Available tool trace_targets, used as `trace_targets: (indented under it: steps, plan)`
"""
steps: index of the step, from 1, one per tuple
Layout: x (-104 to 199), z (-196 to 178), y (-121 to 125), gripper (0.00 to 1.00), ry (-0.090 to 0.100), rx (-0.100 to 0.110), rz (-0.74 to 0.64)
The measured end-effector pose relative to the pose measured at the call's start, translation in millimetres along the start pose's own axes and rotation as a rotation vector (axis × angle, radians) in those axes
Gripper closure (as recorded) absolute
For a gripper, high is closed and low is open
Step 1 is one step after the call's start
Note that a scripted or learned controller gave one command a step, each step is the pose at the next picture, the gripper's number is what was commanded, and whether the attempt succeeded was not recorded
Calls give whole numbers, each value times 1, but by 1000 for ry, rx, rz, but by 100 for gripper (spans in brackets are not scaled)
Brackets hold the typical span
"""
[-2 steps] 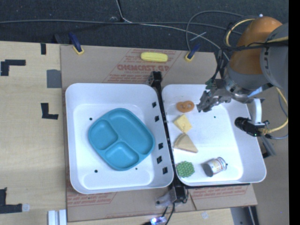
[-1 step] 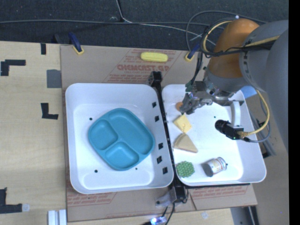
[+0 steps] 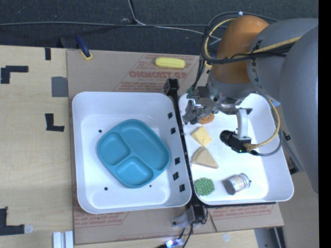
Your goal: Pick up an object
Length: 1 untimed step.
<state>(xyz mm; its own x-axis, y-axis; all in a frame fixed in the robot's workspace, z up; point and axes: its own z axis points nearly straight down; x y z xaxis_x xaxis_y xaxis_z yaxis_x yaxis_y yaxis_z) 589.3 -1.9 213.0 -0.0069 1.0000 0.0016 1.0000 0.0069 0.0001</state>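
- The grey KUKA arm with its orange band (image 3: 239, 40) reaches in over the far part of the right shallow white bin (image 3: 276, 190).
- The left shallow white bin (image 3: 85, 138) holds a blue plastic compartment tray (image 3: 133, 152), lying near its middle.
- The two-finger gripper (image 3: 194, 112) hangs at the right bin's far left corner, beside the divider; whether its jaws are parted or closed I cannot tell.
- A pale tan wedge (image 3: 205, 159) lies by the right bin's left edge, about midway.
- A yellow cheese-like block (image 3: 201, 136) sits just beyond the wedge.
- A green bumpy ball (image 3: 204, 186) rests at the near left corner.
- A small silver can (image 3: 237, 183) lies on its side near the near edge.
- An orange object (image 3: 207, 119) peeks out just beside the gripper.
- A yellow corn-like piece (image 3: 169, 62) lies on the cardboard beyond the bins.
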Motion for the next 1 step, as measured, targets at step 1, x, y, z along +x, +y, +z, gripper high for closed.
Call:
trace_targets:
  steps: [1]
  plan:
    - [61, 5, -6, 100, 0, 3, 0]
